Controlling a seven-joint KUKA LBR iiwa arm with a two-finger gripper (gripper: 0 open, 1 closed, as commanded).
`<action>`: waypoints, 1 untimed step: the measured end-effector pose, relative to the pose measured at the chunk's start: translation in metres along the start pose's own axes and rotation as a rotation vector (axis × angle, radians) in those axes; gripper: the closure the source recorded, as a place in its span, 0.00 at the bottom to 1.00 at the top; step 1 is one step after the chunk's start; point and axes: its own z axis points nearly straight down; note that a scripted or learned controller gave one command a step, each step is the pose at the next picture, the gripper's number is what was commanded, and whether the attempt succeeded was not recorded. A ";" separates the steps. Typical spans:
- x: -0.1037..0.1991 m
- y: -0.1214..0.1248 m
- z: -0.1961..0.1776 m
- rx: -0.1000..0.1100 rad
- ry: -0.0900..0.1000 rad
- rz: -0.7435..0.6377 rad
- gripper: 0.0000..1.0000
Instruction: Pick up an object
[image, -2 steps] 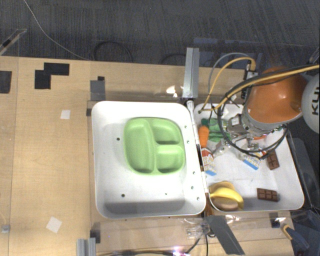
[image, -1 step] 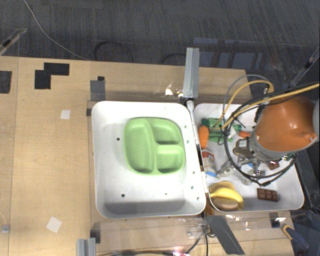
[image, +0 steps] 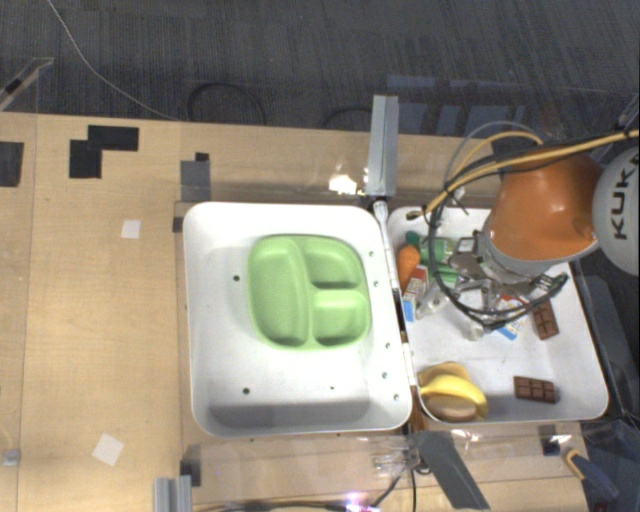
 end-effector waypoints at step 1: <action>0.029 0.048 -0.001 0.006 -0.005 -0.126 0.00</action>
